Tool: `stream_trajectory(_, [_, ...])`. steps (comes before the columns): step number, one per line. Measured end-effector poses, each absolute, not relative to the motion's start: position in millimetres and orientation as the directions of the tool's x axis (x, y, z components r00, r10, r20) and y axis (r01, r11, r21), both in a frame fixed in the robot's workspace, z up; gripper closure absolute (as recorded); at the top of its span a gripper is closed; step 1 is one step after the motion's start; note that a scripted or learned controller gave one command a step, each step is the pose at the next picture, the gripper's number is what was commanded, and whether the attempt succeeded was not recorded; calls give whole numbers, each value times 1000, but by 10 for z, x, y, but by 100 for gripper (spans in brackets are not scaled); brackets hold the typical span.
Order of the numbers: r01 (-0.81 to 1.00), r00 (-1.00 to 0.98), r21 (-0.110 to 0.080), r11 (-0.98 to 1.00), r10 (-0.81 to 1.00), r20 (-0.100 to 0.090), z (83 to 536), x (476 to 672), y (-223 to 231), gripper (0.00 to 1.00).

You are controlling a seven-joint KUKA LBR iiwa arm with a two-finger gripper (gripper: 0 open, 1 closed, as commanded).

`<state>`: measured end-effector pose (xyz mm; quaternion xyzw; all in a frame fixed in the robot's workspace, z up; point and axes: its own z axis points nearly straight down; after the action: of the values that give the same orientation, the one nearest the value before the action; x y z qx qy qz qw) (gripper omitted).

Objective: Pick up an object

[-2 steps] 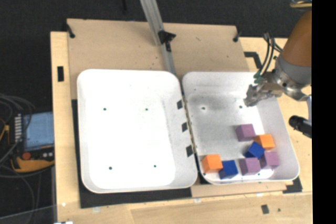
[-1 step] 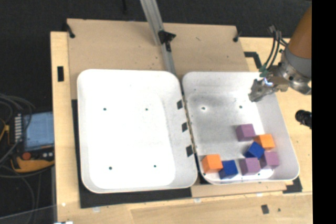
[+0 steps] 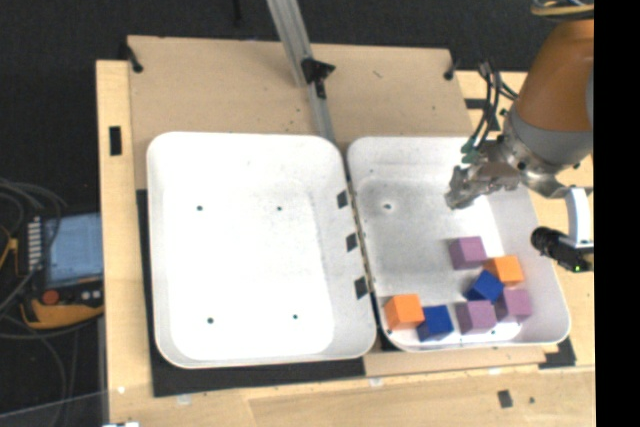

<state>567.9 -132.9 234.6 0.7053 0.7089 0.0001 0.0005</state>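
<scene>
Small blocks lie in the front part of the right bin (image 3: 400, 177). A purple block (image 3: 467, 251) sits nearest the gripper, with a blue block (image 3: 486, 286) and an orange block (image 3: 507, 268) just in front of it. Along the front wall are an orange block (image 3: 404, 310), a blue block (image 3: 435, 322), a purple block (image 3: 476, 316) and another purple block (image 3: 517, 302). My gripper (image 3: 460, 192) hangs over the bin's back right area, a short way behind the first purple block. Nothing shows between its fingers.
The left bin (image 3: 245, 245) stands beside the right one, joined by black clips. A slanted metal rail (image 3: 290, 20) crosses the back of the bench. A handheld controller and cables lie off the bench at the far left (image 3: 60, 260).
</scene>
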Motion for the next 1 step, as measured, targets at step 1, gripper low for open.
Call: stream_trajectory(1, [1000, -5, 0, 5, 1000, 0, 2265, 5589, -876, 100])
